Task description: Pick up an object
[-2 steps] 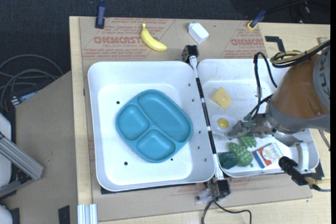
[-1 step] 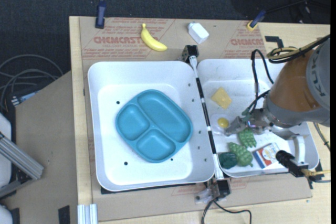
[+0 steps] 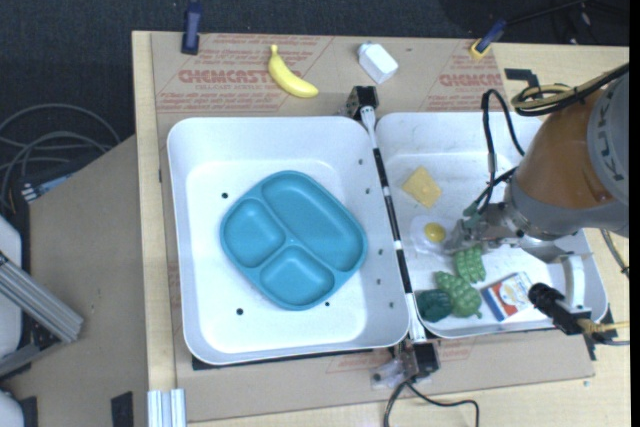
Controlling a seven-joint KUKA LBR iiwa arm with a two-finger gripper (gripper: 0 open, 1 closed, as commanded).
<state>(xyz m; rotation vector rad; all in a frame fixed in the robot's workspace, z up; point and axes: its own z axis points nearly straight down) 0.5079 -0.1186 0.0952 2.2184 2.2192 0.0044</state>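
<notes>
Currently my arm (image 3: 570, 165) reaches in from the right over the right bin (image 3: 455, 130), its orange band above the wrist, and my gripper (image 3: 468, 233) sits low near the middle of that bin. How far the tool is open I cannot tell; its tip is a dark, blurred cluster from this angle, and I cannot confirm that anything is held. The tip lies just beside a small yellow piece (image 3: 433, 233) and directly above a green knobbly toy (image 3: 466, 265); contact with either cannot be judged.

Right bin contents: a pale yellow block (image 3: 421, 186) toward the far side, apart from the tool; a second green knobbly toy (image 3: 459, 292) and a dark green item (image 3: 433, 305) at the near wall; a white card with red and blue print (image 3: 507, 295) beside them.

Left bin (image 3: 190, 165) holds a blue divided tray (image 3: 291, 239), lying flat at its centre.

On the bench behind the bins lie a banana (image 3: 290, 75) and a white block (image 3: 377, 63), well apart from my tool.
</notes>
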